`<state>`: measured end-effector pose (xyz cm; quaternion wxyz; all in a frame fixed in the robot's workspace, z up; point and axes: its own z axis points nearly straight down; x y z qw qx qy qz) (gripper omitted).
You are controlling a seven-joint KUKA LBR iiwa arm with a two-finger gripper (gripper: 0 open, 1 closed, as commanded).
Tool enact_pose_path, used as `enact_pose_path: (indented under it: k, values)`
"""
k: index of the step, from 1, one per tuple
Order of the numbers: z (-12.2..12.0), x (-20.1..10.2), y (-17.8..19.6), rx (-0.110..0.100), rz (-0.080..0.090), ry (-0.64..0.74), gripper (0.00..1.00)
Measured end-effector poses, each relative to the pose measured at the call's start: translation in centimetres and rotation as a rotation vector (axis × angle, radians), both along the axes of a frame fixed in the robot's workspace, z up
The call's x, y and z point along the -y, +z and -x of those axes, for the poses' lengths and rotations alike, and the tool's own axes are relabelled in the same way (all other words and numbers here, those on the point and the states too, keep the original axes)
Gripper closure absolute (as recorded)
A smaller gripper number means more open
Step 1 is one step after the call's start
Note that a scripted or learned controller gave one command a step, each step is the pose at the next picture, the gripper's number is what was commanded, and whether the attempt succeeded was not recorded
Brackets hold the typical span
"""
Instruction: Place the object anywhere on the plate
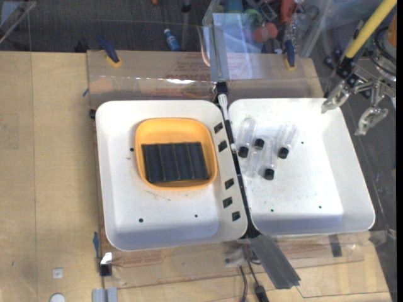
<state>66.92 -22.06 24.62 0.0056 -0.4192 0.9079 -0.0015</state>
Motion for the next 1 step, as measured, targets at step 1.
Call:
enact_pose_path:
  k: [1]
  values:
    - [0.04, 0.03, 0.18, -0.001, 0.002, 0.296, 0.00]
